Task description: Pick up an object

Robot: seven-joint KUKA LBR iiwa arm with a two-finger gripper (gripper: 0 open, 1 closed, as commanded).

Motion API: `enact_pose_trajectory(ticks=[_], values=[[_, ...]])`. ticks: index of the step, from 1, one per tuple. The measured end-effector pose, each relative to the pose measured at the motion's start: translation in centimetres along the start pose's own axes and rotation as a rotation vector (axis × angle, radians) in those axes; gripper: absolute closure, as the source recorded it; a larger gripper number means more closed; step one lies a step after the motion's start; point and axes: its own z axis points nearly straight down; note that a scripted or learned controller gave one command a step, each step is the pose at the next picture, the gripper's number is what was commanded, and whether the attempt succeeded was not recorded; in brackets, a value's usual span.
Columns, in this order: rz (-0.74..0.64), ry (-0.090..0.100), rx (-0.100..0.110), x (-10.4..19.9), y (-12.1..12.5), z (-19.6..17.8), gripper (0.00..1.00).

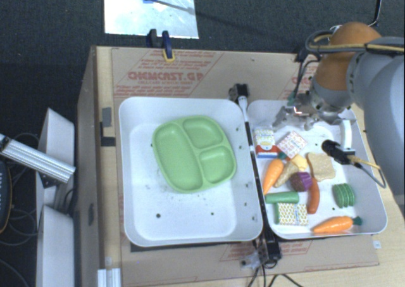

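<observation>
A green divided plate (193,153) was seen in the left bin (136,172). Toy food was piled in the right bin (373,206): carrots (272,175), a purple piece (302,182), a bread slice (321,166). The gripper (297,113) was poised over that bin's far edge; whether the jaws were released or clenched could not be told. Nothing was seen held. The approach step was judged in hand; a descent onto one item was called for next.

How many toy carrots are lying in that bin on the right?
3 in the right bin: one carrot at its middle left, one upright at the centre, one along the near edge. Others may hide beneath the pile.
</observation>
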Motion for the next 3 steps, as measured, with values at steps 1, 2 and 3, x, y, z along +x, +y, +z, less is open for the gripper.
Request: enact_pose_trajectory(ticks=[1, 2, 3], values=[[-0.002, -0.001, -0.004, 0.0, 0.1, -1.1, 1.00], [-0.002, -0.001, -0.003, 0.0, 0.1, -1.1, 0.00], [0.002, 0.001, 0.001, -0.2, -0.8, 0.0, 0.00]])
